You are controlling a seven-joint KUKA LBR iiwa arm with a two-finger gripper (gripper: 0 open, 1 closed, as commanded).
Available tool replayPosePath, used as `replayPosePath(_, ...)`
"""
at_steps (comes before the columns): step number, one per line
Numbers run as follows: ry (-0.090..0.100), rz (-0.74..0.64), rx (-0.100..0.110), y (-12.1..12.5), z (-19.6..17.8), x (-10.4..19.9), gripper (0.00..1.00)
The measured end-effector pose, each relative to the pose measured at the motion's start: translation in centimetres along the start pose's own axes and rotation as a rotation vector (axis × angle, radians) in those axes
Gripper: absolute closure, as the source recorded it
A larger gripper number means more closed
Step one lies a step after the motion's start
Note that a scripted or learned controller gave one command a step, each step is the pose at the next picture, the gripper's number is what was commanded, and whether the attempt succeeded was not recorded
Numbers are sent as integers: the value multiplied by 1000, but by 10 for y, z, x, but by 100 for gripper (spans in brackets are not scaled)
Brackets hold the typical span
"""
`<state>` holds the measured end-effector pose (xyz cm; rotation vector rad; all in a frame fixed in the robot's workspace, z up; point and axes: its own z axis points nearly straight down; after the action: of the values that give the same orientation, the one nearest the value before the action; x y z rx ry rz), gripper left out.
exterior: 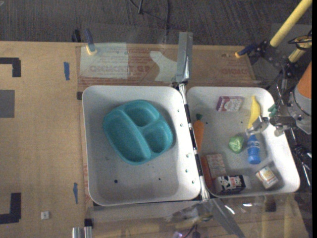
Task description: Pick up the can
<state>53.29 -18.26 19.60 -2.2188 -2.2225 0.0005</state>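
Two shallow white bins sit side by side on the wooden bench. The left bin (99, 182) carries a teal plastic divided plate (138, 130) with three compartments, lying near its middle. The right bin (213, 100) holds a scatter of small items: an orange toy carrot (198, 133) with a green top along its left wall, a pink-and-white small carton (229, 103) near the far wall, a yellow toy banana (254, 111) just right of it, a lime-green rounded toy (237, 143) about the centre, and a blue plastic bottle (253, 151) touching or just beside that green toy on its right. Nearer the front lie a tan flat box (216, 164), a black-and-white milk carton (230, 183) on its side, and a small squat can with a tan and red label (267, 177) in the front right corner, apart from the bottle.

The grey two-finger gripper (258, 127) reaches in from the right, over the right bin's right side, its tip between the banana's lower end and the top of the blue bottle. It looks close to the bottle cap, though contact cannot be judged. Whether the gripper is spread or closed is not clear, and nothing can be seen held in it. The can lies well forward of the gripper, untouched.
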Motion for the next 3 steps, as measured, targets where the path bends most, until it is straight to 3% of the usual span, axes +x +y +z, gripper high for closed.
replayPosePath(1,-2,-120,-5,17,-35,57,0)
replayPosePath(2,-1,-190,-11,13,108,85,0)
replayPosePath(3,-2,-170,-4,63,11,110,0)
